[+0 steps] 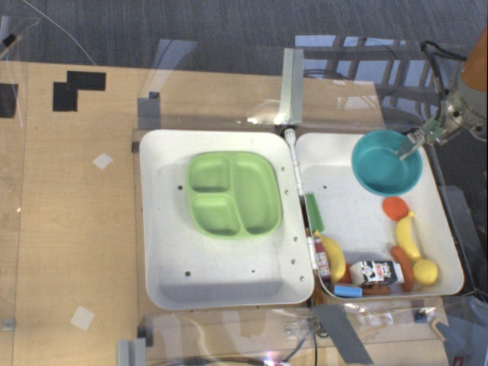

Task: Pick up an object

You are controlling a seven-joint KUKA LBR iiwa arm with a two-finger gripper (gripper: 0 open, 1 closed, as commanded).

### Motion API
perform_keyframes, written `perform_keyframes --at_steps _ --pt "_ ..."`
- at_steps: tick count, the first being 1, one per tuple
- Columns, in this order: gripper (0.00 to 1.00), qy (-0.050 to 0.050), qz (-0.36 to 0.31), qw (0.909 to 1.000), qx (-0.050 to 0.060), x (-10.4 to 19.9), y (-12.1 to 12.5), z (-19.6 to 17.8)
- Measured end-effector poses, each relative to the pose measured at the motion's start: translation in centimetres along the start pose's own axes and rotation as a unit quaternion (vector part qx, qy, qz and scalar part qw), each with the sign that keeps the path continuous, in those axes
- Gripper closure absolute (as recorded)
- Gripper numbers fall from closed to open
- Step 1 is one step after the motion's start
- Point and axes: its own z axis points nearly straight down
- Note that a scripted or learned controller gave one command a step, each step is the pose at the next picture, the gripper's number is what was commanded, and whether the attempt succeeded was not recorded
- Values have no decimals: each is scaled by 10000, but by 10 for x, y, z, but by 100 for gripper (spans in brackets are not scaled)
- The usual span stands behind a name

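The right bin (335, 193) holds a teal bowl (385, 166) at its far side. In front of the bowl are an orange disc (395, 207) and a yellow banana (409, 236). A yellow lemon (425, 271), a red sausage (401, 264), a small black-and-white carton (375, 271) and a second banana (334, 256) lie along the near edge. My gripper (418, 142) hangs at the bowl's right rim, reaching in from the right edge of the view, with its tip over the bowl's inside. Nothing is seen held in it.
A green divided plate (232, 194) lies in the left bin (164, 273). A green stick (314, 212) and a small red bottle (321, 259) rest along the right bin's left wall, and a blue piece (347, 290) lies at its near edge. A metal post (293, 82) stands behind the bins.
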Motion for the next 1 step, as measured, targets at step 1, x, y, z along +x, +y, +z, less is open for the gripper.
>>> perform_keyframes --at_steps 1 --pt "100 84 -213 9997 61 58 76 53"
